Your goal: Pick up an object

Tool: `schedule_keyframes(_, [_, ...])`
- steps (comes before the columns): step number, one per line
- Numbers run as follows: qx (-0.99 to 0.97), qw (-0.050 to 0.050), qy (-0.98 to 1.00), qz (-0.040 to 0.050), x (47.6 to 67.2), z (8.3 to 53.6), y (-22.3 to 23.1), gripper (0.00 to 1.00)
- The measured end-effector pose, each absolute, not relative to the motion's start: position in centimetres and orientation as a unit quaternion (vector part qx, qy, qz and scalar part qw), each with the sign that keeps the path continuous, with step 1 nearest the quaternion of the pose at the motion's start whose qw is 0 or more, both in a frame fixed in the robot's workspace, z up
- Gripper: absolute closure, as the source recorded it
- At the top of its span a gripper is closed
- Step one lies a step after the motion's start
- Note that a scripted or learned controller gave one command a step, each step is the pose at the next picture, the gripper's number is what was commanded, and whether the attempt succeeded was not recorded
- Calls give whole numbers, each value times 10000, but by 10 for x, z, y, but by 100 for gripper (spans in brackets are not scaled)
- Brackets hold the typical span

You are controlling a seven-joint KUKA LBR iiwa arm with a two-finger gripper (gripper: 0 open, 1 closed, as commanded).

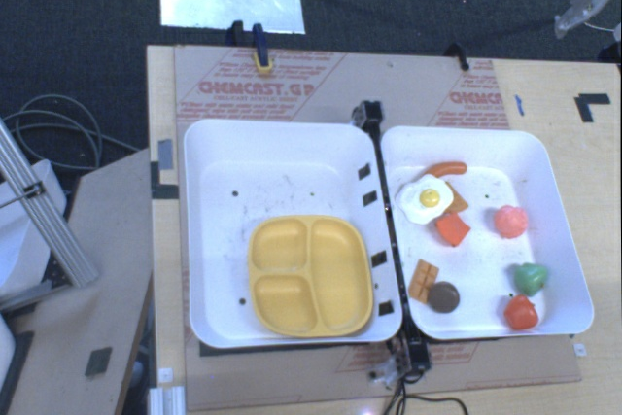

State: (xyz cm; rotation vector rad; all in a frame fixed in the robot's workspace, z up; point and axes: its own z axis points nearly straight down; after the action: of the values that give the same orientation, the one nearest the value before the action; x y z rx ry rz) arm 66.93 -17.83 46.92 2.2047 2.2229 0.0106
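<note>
Bench with two white bins (292, 136), toy foods (428, 200) right, yellow tray (311, 275) left; pincer state untellable.

Brown protective sheet (292, 78) lettered CHEMCAST GP covers the bench. Shiny silver sheet (262, 0) on dark carpet (78, 15) at 12 o'clock, yellow clamp (260, 51) just below it. Grey cables (60, 126) at 9 o'clock, aluminium strut (44, 219) beneath them.
</note>
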Motion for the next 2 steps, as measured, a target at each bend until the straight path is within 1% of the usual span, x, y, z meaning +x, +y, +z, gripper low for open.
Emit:
schedule_keyframes(1, [7036,44,7106,15,669,475,-180,100])
schedule_keyframes(2, [7091,57,7051,23,543,542,-210,100])
